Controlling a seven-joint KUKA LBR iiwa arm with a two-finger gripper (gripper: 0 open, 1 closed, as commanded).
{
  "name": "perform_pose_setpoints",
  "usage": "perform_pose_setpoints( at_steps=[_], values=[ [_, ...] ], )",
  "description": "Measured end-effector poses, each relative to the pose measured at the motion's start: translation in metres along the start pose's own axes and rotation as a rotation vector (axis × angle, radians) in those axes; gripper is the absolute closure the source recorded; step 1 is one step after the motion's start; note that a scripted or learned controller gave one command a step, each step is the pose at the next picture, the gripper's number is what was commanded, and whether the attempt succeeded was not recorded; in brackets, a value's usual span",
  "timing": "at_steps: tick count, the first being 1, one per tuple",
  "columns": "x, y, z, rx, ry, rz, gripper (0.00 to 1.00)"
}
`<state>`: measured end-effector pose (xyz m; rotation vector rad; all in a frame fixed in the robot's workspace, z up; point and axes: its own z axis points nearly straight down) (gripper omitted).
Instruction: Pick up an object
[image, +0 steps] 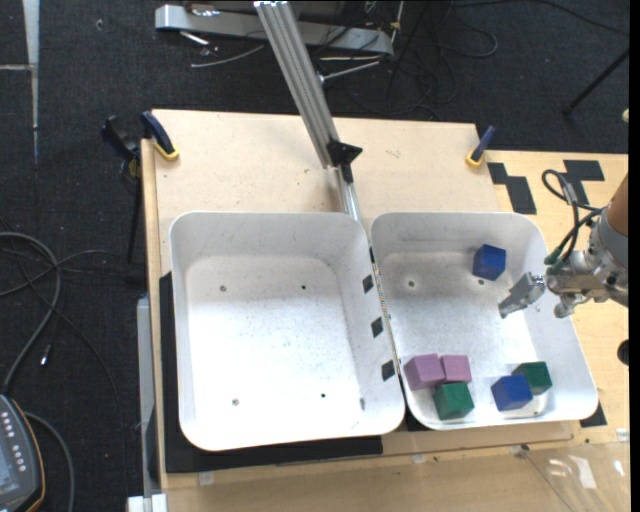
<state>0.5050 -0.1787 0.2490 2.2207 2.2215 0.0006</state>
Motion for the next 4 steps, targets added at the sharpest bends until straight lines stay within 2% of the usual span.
perform_pose_setpoints(
  at_steps=[1, 2, 3, 4],
  values=[
    [-0.014, 0.04, 0.068, 0.004, 0.0, -0.002, 0.0],
    [-0.023, 0.114, 0.158, 0.001, -0.002, -0.004, 0.0],
    [-0.023, 0.114, 0.154, 0.0, -0.002, -0.003, 0.0],
    [-0.007, 0.164, 0.156, 0.071, -0.001, 0.014, 0.0]
  ],
)
